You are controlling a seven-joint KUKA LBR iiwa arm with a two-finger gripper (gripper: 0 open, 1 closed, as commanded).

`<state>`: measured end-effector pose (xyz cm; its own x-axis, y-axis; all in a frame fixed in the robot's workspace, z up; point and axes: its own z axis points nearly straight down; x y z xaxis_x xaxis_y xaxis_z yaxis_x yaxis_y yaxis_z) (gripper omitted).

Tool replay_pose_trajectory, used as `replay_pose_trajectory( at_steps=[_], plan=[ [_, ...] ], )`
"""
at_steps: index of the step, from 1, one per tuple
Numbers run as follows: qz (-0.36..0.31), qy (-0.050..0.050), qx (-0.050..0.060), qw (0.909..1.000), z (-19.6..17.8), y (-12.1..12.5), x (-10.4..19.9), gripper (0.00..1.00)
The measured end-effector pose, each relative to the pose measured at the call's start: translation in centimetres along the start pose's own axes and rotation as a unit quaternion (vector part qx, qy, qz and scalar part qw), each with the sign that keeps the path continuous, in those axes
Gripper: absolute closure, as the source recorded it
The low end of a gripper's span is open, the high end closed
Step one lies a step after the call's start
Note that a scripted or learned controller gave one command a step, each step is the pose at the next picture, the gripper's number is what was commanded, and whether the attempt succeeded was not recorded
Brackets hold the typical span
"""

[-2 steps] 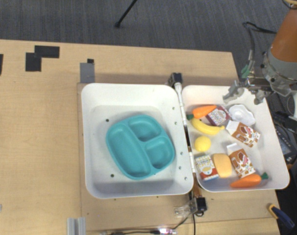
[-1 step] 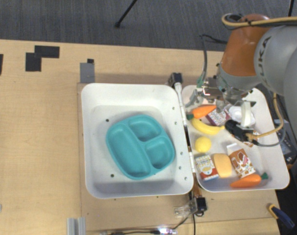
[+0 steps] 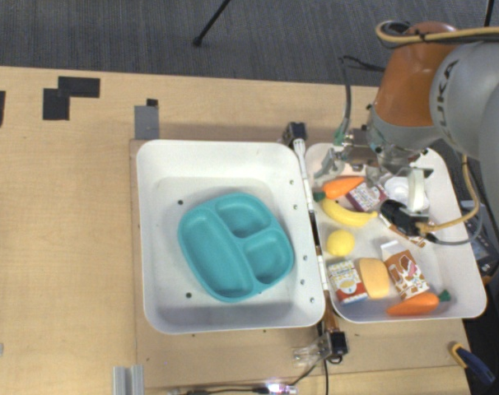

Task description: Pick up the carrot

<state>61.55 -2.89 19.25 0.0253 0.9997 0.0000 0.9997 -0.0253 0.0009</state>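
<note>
Two orange carrots lie in the right bin (image 3: 472,290). One carrot (image 3: 342,186) rests near the bin's far left corner, its green end pointing left. The other carrot (image 3: 414,304) lies along the near wall. My gripper (image 3: 358,161) hangs low over the far part of the right bin, directly behind and just above the first carrot. The grey and orange wrist (image 3: 408,89) covers much of the gripper from above. I see nothing held in it.
Around the far carrot are a banana (image 3: 348,214), a lemon (image 3: 340,243), a small red-and-white packet (image 3: 366,196) and a white object (image 3: 416,189). Small cartons (image 3: 404,274) and a yellow block (image 3: 375,278) sit nearer. The left bin (image 3: 159,303) holds a teal divided plate (image 3: 235,245).
</note>
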Motion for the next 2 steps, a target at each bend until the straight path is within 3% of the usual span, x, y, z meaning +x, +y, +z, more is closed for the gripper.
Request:
replay_pose_trajectory(
  at_steps=[1, 2],
  plan=[
    [-0.057, -0.001, 0.002, 0.9984, 7.2, 0.8, -6.1, 0.0],
    [-0.023, 0.001, -0.005, 0.9997, 0.3, 2.0, 0.3, 0.0]
  ],
)
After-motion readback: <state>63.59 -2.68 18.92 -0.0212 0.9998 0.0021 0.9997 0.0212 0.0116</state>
